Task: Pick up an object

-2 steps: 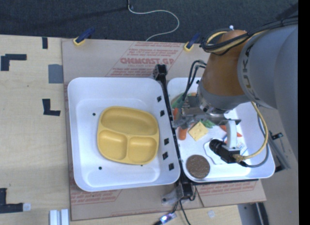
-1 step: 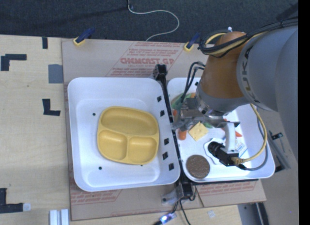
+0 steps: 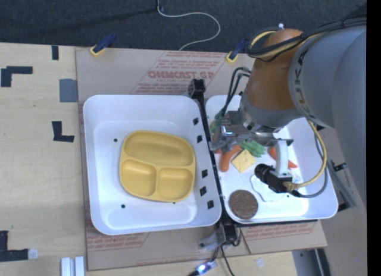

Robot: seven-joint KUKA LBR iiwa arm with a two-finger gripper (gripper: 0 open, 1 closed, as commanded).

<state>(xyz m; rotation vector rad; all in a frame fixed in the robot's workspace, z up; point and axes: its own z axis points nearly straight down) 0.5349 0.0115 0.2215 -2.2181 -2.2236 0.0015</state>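
Note:
The right bin (image 3: 321,209) holds small toy foods: an orange carrot-like piece (image 3: 225,158), a pale yellow cheese wedge (image 3: 243,161), a green leafy piece (image 3: 256,147), a brown round patty (image 3: 243,204) and an orange-red piece (image 3: 273,152). My gripper (image 3: 231,131) hangs low over the left part of this bin, just above the carrot and the green piece. The wrist body covers its fingers.
The left bin (image 3: 95,150) holds a yellow divided plate (image 3: 158,165). A black divider (image 3: 205,150) runs between the bins. A black cable fitting (image 3: 271,178) and yellow hose loop over the right bin. The big grey arm (image 3: 333,72) covers the bin's far right.

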